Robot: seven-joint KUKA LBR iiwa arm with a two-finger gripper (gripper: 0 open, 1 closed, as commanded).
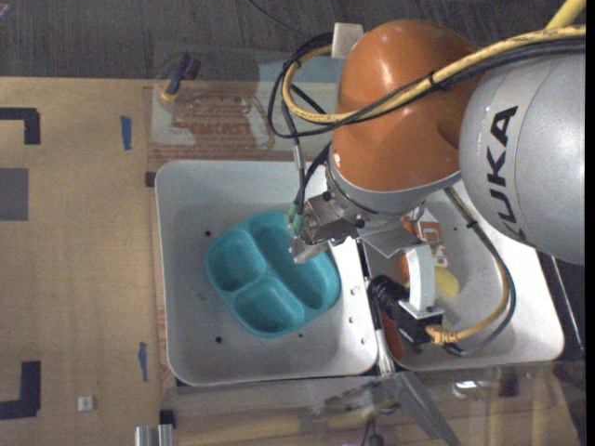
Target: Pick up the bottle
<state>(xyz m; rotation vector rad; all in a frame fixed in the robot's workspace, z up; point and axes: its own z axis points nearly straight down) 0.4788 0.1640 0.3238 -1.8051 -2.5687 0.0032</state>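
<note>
My gripper hangs over the right rim of a teal divided tray in the left bin. Nothing shows between its tips, and the arm's large orange band hides much of what lies behind it. In the right bin, a white curved item with an orange part, possibly the bottle, lies beside something yellow. It sits to the right of the gripper, across the wall between the bins, partly under the arm.
A black part with a yellow cable sits at the right bin's front left. A clear plastic sheet lies behind the left bin. The wooden bench stretches to the left.
</note>
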